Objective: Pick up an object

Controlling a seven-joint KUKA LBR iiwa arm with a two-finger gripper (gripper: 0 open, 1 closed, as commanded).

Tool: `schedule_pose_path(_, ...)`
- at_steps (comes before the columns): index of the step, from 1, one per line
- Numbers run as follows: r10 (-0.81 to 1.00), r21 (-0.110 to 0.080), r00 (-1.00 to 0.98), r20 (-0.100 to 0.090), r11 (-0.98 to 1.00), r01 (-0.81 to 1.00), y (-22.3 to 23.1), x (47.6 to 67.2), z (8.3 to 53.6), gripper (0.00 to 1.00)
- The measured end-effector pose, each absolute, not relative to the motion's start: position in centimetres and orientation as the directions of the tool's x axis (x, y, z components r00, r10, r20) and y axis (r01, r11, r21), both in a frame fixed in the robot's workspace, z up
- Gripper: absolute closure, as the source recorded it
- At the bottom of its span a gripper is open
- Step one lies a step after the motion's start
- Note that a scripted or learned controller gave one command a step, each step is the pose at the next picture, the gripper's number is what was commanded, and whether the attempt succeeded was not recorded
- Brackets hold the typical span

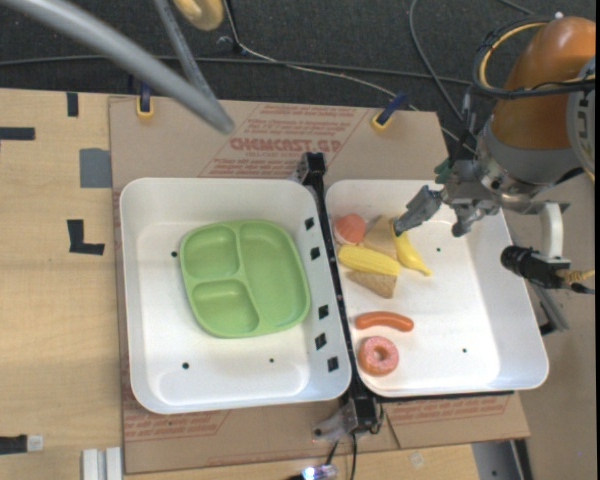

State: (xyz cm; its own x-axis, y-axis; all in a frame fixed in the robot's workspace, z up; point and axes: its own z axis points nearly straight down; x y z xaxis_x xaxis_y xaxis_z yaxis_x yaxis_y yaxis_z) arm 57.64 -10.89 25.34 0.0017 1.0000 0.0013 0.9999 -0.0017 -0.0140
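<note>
The right bin holds several toy foods near its left wall: a red-orange ball, a tan bread wedge, a long yellow banana, a smaller banana, a red sausage and a pink donut. My gripper hangs over the back of this bin, just right of the bread wedge and above the small banana. It is open, with nothing between its fingers. One finger slants down toward the small banana's top end.
A green divided plate lies in the left bin. A black divider runs between the bins. Cables loop behind the arm at the upper right. A black part juts out over the right bin's right rim.
</note>
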Motion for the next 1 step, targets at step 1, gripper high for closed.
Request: schedule_pose_path(1,1.0,-0.002,-0.001,0.0,0.001,1.0,-10.87,57.86,26.05,0.0)
